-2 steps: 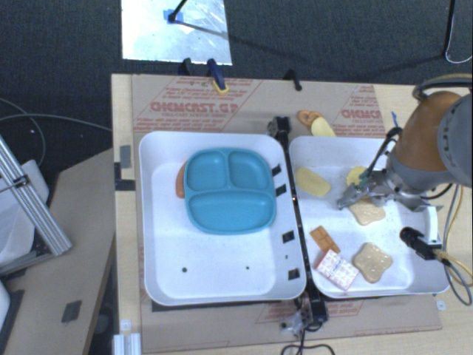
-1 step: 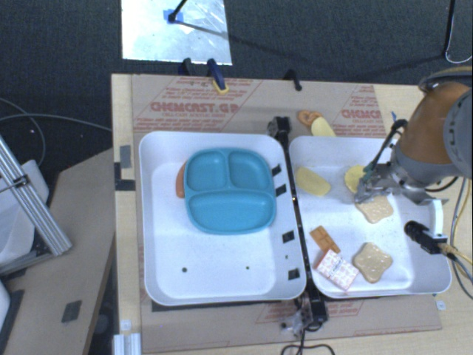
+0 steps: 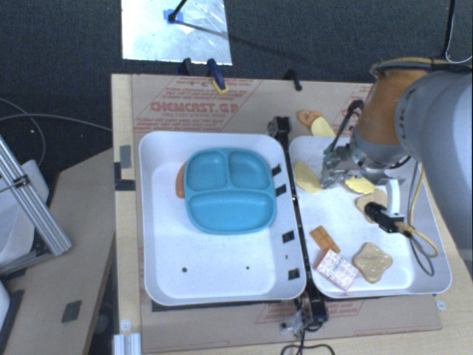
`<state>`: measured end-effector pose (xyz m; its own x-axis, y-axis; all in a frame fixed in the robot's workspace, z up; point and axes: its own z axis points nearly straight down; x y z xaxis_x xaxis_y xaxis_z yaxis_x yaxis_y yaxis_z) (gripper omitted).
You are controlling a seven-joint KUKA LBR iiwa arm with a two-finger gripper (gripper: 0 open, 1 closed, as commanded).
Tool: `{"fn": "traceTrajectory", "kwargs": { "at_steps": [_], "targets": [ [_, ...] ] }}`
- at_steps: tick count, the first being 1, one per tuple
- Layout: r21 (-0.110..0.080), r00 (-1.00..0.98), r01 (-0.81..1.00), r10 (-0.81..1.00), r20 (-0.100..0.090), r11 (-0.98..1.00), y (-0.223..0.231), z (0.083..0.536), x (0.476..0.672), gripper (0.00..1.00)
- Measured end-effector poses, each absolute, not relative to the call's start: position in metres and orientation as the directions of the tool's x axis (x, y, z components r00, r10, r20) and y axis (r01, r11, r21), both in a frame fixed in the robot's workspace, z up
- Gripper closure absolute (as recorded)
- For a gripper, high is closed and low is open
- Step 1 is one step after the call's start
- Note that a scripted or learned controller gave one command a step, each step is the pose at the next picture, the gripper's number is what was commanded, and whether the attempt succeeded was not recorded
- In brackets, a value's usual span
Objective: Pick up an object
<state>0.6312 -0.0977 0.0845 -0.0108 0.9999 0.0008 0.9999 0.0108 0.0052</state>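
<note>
- Nothing is seen lifted; the gripper (image 3: 330,170) is lowered at the right bin (image 3: 432,272), center-right, beside a yellow piece (image 3: 306,177).
- Whether the claw is apart or together cannot be told; grasp and lift are judged outstanding.

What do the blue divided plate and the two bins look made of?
Blue divided plate: likely molded plastic, going by its even colour, soft sheen and rounded compartment walls. Left bin and right bin: probably thin formed plastic, smooth white with rolled rims and rounded corners. Coated metal can't be ruled out by look alone.
</note>
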Motion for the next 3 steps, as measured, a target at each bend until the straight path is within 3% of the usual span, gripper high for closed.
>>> {"fn": "traceTrajectory", "kwargs": {
  "at_steps": [1,2,3],
  "targets": [
    [0.006,-0.005,1.000,1.000,0.000,0.005,-0.102,0.096,0.630,1.00],
    [0.005,-0.005,1.000,1.000,0.000,0.005,-0.102,0.096,0.630,0.00],
    [0.009,-0.006,1.000,1.000,0.000,0.006,-0.102,0.107,0.631,1.00]
  ]
}}
